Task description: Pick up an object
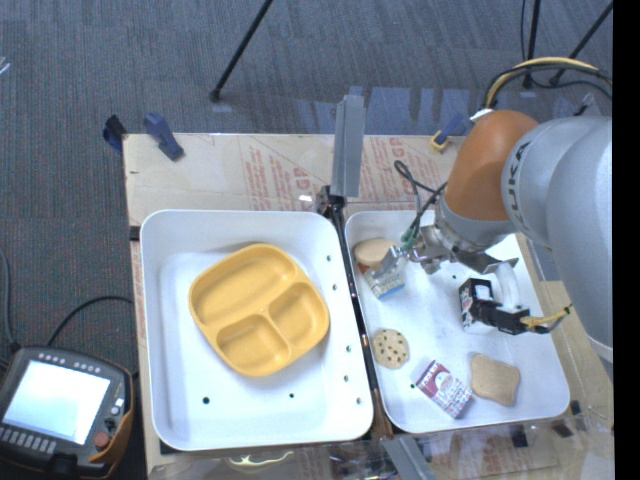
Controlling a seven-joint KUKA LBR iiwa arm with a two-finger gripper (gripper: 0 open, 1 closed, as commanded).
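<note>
The gripper (pixel 392 266) reaches into the right bin's (pixel 540 393) far left corner, its fingers closed narrowly around a small clear packet (pixel 386 280), just beside a round bun (pixel 371 252).

Partial black "KU" lettering on the grey arm (pixel 560 183), nothing else legible

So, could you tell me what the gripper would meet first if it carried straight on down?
Probably the small clear packet right under the gripper, beside the round bun; depth is unclear.
</note>
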